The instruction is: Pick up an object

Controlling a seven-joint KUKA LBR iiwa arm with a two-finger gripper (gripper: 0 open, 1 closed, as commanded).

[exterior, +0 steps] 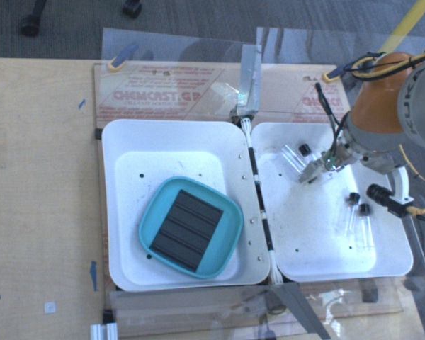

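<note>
Bench [35, 190]: light wood-toned surface, seen from above at a slant. Two shallow white bins sit on it side by side, touching along their inner edges: left bin [120, 190] and right bin [389, 261]. A clear plastic sheet with red lettering [163, 91] lies flat on the bench beneath and behind both bins.

I see a teal tray [219, 241] carrying a dark grey ribbed block [187, 230] in the white left bin [120, 190], lower left of frame. Upper right, the arm's orange band [382, 98] glows above grey.
</note>
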